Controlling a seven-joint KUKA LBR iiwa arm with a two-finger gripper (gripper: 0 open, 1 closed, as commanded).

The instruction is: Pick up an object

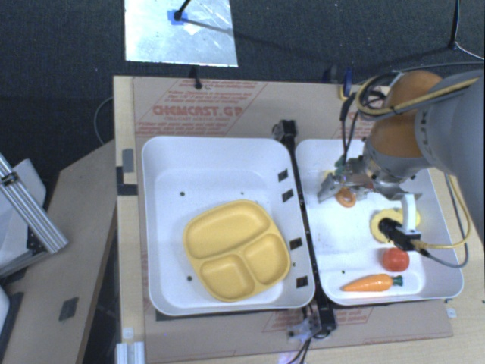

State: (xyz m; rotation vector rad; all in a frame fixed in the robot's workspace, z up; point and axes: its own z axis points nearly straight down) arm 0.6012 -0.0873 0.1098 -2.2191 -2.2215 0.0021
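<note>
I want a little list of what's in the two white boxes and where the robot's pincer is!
left bin: yellow tray with three sections
right bin: carrot, tomato, small orange ring, yellow round piece
pincer: over the right bin's far left part, at the ring
holding something: cannot tell
arm: reaches in from the right

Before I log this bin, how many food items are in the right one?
4, possibly more behind the arm: a carrot at the front, a tomato above it, a yellow slice, an orange ring by the gripper.
</note>
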